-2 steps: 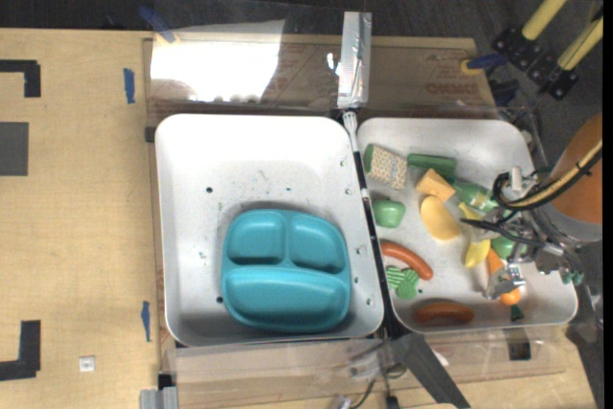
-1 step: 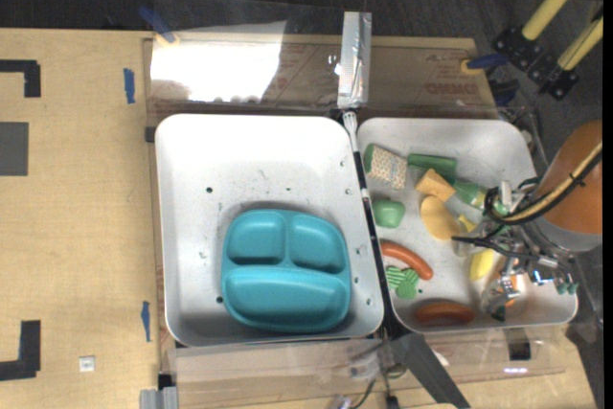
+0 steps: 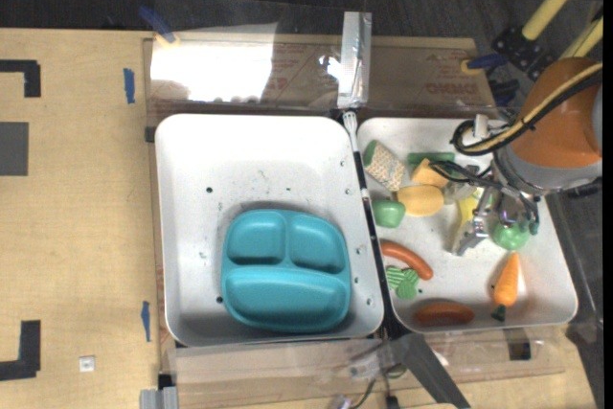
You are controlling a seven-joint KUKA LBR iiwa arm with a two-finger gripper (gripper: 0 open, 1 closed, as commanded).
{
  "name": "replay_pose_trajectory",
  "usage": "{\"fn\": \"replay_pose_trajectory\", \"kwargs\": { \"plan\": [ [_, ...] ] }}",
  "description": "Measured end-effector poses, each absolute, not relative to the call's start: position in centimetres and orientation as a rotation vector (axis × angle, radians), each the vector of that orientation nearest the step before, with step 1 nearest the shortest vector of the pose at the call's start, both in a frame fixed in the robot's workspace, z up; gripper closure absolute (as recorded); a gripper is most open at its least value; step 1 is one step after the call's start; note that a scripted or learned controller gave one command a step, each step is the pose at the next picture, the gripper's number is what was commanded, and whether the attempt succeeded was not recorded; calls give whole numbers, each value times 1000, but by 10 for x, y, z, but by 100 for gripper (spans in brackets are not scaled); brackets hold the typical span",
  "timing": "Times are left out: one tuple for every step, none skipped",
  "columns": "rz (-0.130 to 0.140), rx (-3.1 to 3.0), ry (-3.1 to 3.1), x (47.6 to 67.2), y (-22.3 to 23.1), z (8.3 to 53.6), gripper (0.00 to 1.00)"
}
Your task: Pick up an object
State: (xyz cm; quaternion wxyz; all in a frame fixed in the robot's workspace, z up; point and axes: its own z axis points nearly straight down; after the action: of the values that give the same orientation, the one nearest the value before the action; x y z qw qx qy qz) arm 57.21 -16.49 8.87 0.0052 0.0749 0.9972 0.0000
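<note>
- The left bin (image 3: 182, 206) holds a teal divided tray (image 3: 285, 271).
- The right bin (image 3: 556, 287) holds toy foods; the arm (image 3: 565, 124) is cut off at the frame's right edge.
- The gripper (image 3: 476, 230) hangs low among them, tangled in cables; its state I cannot tell.
- Nearby: a yellow piece (image 3: 421, 199), a carrot (image 3: 507, 278), a red sausage (image 3: 407, 258).

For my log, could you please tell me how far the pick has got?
Done: the grey arm's pincer is down in the right white bin among the toy food. In hand: nothing visibly lifted. Left: grasp and raise an item, perhaps the orange toy carrot.
</note>
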Motion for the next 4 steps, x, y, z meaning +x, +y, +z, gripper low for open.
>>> {"fn": "replay_pose_trajectory", "kwargs": {
  "plan": [
    [-1,273,3119,602,-199,88,0],
    [-6,270,3105,605,-199,103,100],
    [-6,270,3107,605,-199,102,0],
    [-10,269,3096,608,-199,115,100]
  ]
}}
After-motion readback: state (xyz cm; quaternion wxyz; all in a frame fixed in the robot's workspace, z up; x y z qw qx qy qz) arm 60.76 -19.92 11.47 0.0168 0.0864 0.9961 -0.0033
